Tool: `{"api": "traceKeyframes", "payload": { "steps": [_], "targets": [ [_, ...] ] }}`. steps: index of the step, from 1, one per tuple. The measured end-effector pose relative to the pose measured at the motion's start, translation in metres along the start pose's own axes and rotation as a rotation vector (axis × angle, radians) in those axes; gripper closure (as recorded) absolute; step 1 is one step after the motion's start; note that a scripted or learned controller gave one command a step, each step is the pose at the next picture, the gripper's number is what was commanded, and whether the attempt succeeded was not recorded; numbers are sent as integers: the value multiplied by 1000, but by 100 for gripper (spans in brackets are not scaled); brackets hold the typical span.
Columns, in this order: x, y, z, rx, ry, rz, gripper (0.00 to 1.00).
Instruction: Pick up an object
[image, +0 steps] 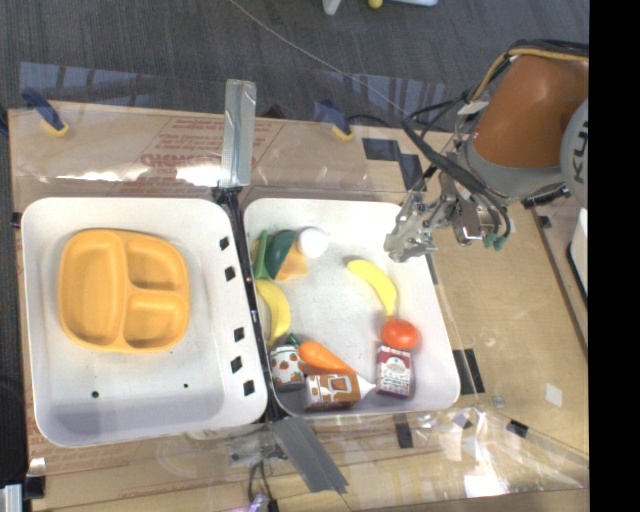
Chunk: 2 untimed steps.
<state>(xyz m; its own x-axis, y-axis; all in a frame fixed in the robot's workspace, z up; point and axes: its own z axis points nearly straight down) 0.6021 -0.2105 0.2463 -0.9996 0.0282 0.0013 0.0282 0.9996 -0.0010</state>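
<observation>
The gripper hangs over the upper right part of the right bin, above and to the right of a yellow banana. Nothing shows between its fingers. Lower in that bin lie a red tomato, a small red carton, an orange carrot, a brown box and a small jar. Along the bin's left side are a second banana and a green, orange and white toy.
The left bin holds a yellow divided plate. A grey strip stands above the seam between the bins. Cables run from the arm's orange band at the upper right.
</observation>
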Motion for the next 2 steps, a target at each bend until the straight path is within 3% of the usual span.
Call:
{"api": "traceKeyframes", "payload": {
  "steps": [1, 2],
  "targets": [
    [-29, 94, 77, -4, 2, -211, 100],
    [-55, 69, -11, 3, -10, -567, 100]
  ]
}}
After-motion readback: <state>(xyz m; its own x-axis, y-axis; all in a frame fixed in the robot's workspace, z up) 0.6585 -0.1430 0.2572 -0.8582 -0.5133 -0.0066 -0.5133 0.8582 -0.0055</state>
